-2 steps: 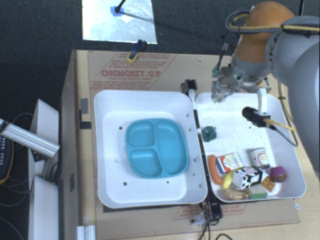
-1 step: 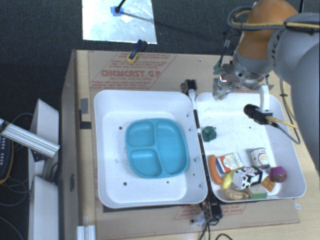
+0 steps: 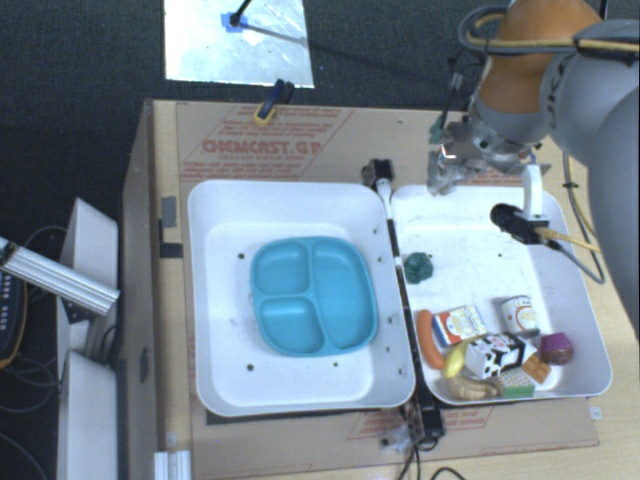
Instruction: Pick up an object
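Grey gripper (image 3: 441, 180) hovers at the right bin's (image 3: 590, 298) far rim, its grip state something I cannot tell, so I judge the pick not yet begun: next I descend toward the green ball (image 3: 417, 265) or corner toys (image 3: 487, 353); left bin (image 3: 215, 268) holds a blue tray (image 3: 312, 295).

Two white bins side by side on the tabletop: a left bin (image 3: 215, 298) and a right bin (image 3: 585, 313). One blue tray (image 3: 313, 295) with three parts, in the middle of the left bin. One small green thing (image 3: 417, 265) by the left edge of the right bin. One heap of little things (image 3: 490, 351) in the near corner of the right bin: one orange carrot (image 3: 427, 339), one yellow banana (image 3: 455, 360), one small can (image 3: 519, 315), one purple thing (image 3: 557, 347), one black-and-white carton (image 3: 497, 353). Others in the heap too mixed up to count.
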